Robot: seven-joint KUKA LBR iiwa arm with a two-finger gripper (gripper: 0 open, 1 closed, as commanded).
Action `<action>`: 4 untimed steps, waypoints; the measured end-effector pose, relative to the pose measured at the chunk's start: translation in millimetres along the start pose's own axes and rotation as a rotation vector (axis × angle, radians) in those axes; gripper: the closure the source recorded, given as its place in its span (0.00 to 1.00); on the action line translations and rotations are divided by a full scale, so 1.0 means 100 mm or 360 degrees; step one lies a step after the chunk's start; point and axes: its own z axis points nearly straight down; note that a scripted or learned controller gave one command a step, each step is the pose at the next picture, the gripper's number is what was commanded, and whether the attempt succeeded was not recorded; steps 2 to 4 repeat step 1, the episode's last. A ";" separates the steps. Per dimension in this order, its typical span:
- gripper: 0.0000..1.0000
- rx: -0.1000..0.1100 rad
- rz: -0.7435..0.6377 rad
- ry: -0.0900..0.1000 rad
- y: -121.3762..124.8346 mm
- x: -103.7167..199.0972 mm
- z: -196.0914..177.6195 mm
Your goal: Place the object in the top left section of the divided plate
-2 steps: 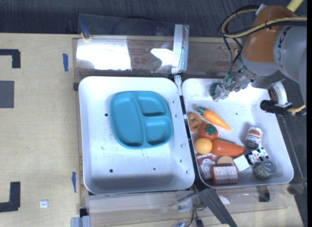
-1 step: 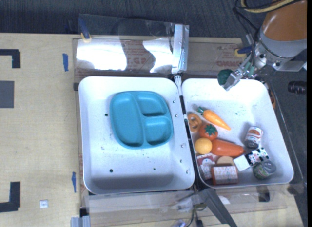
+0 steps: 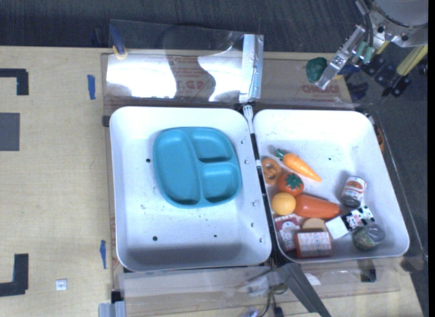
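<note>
The grey arm's fingers (image 3: 331, 71), at the upper right of the frame beyond the 2 white bins, grip a small dark-green rounded object (image 3: 316, 69), apparently lifted for carrying. Its long axis is too small to judge. The blue divided plastic plate (image 3: 197, 166) waits in the left bin (image 3: 129, 193), sections facing right.

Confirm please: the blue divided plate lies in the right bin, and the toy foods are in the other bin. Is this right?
Not quite. The camera view shows the blue divided plate in the left bin; the toy foods, such as the carrot, are in the right bin.
</note>
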 end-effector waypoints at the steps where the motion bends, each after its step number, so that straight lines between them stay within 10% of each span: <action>1: 1.00 -0.0003 -0.0094 -0.0009 -0.25 -0.11 -0.93; 4: 1.00 -0.0003 -0.0094 -0.0009 -0.25 -0.11 -0.93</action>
